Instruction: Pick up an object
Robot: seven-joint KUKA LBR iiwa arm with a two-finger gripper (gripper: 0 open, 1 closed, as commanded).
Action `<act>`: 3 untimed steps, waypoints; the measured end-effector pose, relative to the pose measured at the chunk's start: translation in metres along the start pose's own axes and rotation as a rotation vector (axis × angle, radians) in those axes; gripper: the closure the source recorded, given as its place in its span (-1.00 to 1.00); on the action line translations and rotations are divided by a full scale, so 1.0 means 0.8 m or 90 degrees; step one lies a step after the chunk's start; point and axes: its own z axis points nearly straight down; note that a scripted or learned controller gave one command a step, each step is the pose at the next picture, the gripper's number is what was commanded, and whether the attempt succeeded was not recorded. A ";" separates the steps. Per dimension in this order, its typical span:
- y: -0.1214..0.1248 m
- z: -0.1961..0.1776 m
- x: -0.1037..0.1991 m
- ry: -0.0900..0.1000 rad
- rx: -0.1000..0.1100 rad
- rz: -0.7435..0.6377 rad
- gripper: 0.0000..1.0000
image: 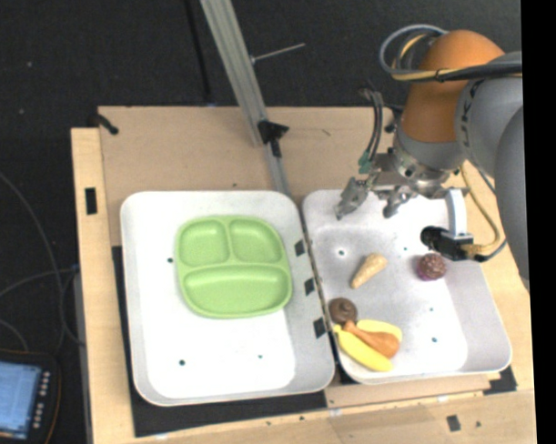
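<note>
— Where's the arm now?
— Its two-finger metal hand (373, 197) hangs spread and empty over the upper part of the right shallow white bin (473, 342).
— And the target?
— Probably the pale tan cone-shaped piece (368, 270), mid-bin, apart from the hand. Approach step; next it must descend there.

Even overhead light, bright white bins (220, 373), dark surroundings, slightly soft focus
</note>
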 end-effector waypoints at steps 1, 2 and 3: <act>0.000 0.000 0.000 0.000 0.000 0.000 -1.00; 0.012 0.068 -0.004 -0.001 0.003 0.000 -1.00; 0.011 0.129 -0.005 -0.001 0.003 0.001 -1.00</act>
